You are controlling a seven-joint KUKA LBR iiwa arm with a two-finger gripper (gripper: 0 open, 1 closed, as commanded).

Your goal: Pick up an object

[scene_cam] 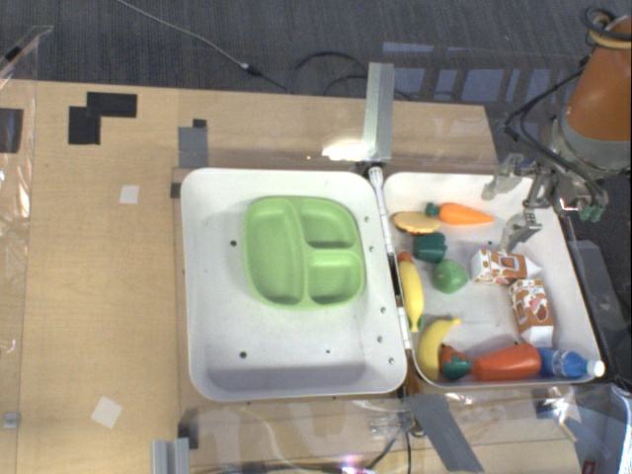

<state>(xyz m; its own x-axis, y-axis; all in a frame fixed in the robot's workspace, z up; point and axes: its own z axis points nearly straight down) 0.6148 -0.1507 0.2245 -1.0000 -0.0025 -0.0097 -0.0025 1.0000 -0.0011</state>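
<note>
The bench (pixel 99 294) carries two shallow white bins side by side. The left bin (pixel 212 354) holds a green divided plate (pixel 302 251). The right bin (pixel 585 309) is crowded with toy food, and the arm (pixel 604 97), with its orange band, reaches in over the upper right corner of this bin.

The gripper (pixel 521 227) hangs above the upper right part of the right bin. Its two fingers look slightly spread, with a small gap between them, and nothing is seen between them; they seem to touch no object.

The task does not name one object, so the nearest thing is probably the best choice. Just below the gripper, toward the near side of the bin, lies a small brown and white carton (pixel 500 266), and a second carton (pixel 530 304) lies just beside it, a little further down. To the left of the gripper lies the carrot (pixel 464 215), with its long axis running left to right and its green end pointing to the left bin. A green pepper (pixel 449 276) and a small dark green block (pixel 430 248) lie further left, and a cookie (pixel 417 223) is near the carrot's green end.

Along the near wall lie a banana (pixel 433 342), a yellow corn (pixel 411 291) by the divider, a red bottle (pixel 506 362) and a blue bottle (pixel 571 365).

For the first carton, the gripper would need only a short move down and slightly left. The cartons touch each other, so the fingers could push the second one.
</note>
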